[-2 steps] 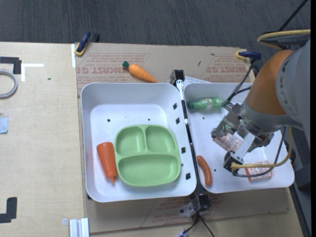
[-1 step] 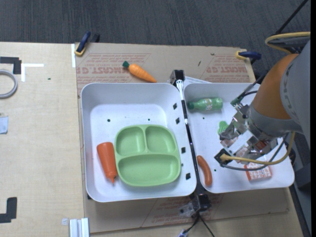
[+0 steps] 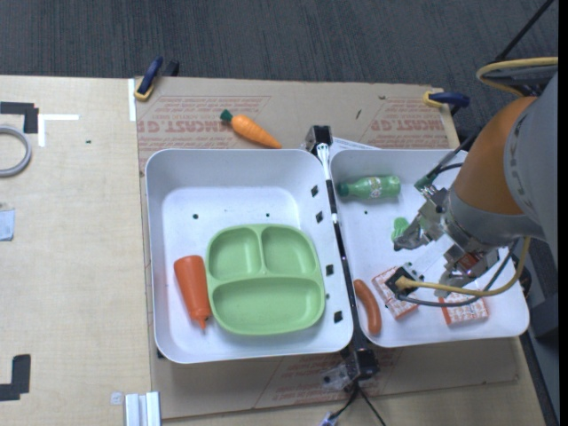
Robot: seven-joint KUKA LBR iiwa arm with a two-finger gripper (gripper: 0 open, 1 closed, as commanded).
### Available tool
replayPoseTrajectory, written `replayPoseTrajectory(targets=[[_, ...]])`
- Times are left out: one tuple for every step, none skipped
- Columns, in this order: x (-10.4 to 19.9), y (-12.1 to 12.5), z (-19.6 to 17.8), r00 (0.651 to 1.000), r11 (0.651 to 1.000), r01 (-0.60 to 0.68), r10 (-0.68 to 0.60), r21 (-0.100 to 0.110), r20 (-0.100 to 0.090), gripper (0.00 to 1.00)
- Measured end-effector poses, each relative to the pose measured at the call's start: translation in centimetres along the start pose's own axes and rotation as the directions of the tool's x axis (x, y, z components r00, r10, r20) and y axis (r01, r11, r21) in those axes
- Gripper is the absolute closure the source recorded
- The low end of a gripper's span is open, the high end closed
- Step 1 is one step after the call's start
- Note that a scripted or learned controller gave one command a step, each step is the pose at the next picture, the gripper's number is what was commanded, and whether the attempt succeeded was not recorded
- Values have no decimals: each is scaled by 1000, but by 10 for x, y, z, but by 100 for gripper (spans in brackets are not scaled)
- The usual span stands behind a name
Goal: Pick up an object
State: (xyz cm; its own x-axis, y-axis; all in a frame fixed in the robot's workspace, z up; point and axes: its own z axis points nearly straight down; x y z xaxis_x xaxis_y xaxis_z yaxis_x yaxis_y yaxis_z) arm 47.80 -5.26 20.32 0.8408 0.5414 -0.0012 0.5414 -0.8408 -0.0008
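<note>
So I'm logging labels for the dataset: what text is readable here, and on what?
Red print on the cardboard sheet, upside down: roughly "CRAFT", too blurred to be sure.
More red print on the cardboard by the right bin: unreadable.
Green bottle label: too small.
Two red-and-white packets: too blurred.

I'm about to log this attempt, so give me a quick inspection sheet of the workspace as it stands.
Surface: cardboard-covered bench with left bin and right bin.
Job's things: left bin holds green divided plate and orange carrot; right bin holds green bottle, sausage, two red-and-white packets, small green item.
Clutter: toy carrot on the cardboard outside the bins.
Grippers: gripper low over the right bin; hold unclear.
Cables: yellow and black cables at the wrist.
Surroundings: dark carpet.
</note>
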Motion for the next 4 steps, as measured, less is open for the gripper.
replayPoseTrajectory(targets=[[58, 61, 11, 998, 998, -71, 71, 1, 1, 0], [8, 20, 11, 997, 997, 83, -83, 2, 1, 0], [74, 47, 11, 998, 998, -60, 60, 0, 1, 0], [33, 2, 11, 989, 989, -146, 146, 2, 2, 0]])
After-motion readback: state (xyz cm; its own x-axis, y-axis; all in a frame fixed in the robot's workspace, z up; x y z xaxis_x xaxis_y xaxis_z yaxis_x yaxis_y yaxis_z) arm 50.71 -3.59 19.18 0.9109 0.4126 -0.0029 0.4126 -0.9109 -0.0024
